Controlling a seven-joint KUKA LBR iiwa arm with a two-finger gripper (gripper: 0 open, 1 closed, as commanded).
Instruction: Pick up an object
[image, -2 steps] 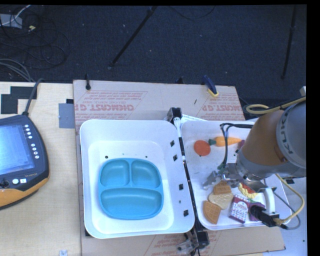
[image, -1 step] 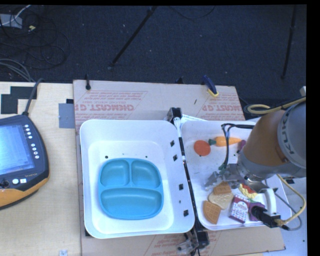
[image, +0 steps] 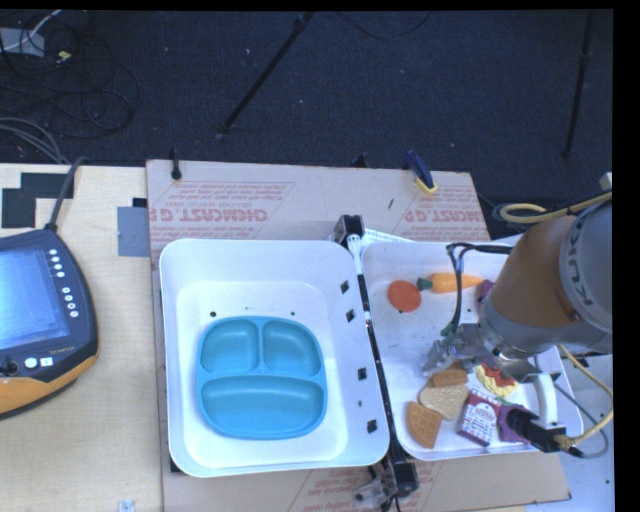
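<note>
At the lower right of the frame, the gripper (image: 445, 352) hangs low inside the right bin (image: 400, 262), its dark fingers just above a slice of toy bread (image: 447, 399); whether they are spread or closed I cannot tell, and nothing shows between them; this looks like the reach-and-descend step, with no object taken yet; the next move, as I judge it, calls for settling on one piece among a tight cluster without nudging its neighbours; that cluster sits toward the bottom of the right bin: the bread, a waffle-like piece (image: 423, 424) touching it at lower left, a small red packet (image: 478, 419) just beside it; further up lie a red disc (image: 404, 295) and a toy carrot (image: 452, 282), near each other; the left bin (image: 185, 270) holds a blue divided plate (image: 262, 378).
</note>
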